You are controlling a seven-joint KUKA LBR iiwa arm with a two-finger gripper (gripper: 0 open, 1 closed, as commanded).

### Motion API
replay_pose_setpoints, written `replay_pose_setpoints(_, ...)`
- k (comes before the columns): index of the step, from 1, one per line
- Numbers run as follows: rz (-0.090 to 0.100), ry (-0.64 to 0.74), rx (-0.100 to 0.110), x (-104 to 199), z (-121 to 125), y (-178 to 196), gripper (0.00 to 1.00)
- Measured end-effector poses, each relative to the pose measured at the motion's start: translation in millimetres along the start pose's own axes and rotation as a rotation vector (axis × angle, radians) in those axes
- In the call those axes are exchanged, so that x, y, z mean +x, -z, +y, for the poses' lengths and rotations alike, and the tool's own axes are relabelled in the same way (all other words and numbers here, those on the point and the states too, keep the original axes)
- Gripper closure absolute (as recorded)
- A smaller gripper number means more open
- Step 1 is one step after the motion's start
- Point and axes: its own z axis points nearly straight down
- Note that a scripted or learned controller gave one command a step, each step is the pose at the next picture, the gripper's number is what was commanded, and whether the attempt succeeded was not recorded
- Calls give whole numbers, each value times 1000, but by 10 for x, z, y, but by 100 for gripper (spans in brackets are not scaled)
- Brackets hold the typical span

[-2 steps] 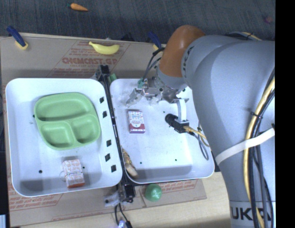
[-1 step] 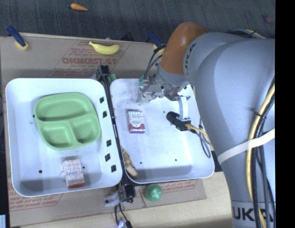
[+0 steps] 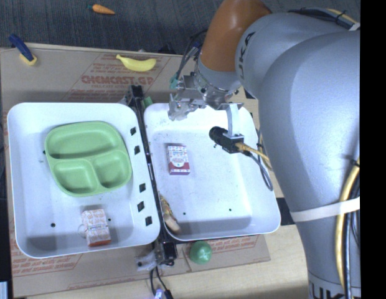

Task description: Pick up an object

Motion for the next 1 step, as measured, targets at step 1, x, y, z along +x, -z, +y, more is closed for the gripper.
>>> replay_pose_setpoints(1,-1,0,3,-9,-9,-14,0)
